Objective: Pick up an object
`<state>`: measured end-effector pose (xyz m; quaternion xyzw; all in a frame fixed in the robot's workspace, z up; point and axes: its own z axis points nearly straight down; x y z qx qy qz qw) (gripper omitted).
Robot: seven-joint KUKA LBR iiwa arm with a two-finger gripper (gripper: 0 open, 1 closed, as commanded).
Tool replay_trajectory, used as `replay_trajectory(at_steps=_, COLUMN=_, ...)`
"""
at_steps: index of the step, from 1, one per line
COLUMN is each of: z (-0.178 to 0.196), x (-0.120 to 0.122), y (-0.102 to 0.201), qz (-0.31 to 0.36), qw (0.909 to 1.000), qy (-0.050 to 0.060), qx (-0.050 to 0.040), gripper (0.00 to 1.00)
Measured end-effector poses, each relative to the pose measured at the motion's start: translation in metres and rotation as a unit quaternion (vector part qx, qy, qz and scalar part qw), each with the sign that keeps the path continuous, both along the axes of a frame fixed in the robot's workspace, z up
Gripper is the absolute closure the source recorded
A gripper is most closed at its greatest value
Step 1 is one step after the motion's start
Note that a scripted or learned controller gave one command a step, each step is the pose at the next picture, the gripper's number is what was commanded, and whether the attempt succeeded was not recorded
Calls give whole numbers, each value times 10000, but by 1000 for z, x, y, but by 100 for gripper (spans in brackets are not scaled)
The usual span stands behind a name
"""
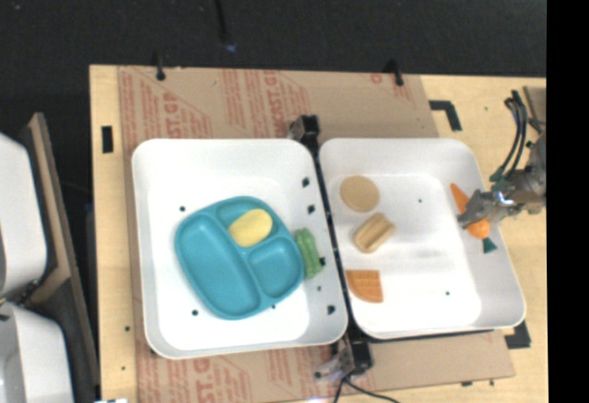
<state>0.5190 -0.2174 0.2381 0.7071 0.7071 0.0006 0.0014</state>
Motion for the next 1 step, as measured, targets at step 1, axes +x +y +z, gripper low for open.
replay_trajectory(at_steps=1, z=-7, x=10, y=46, qz=18, qw=10000, qy=10, qx=7, gripper=100)
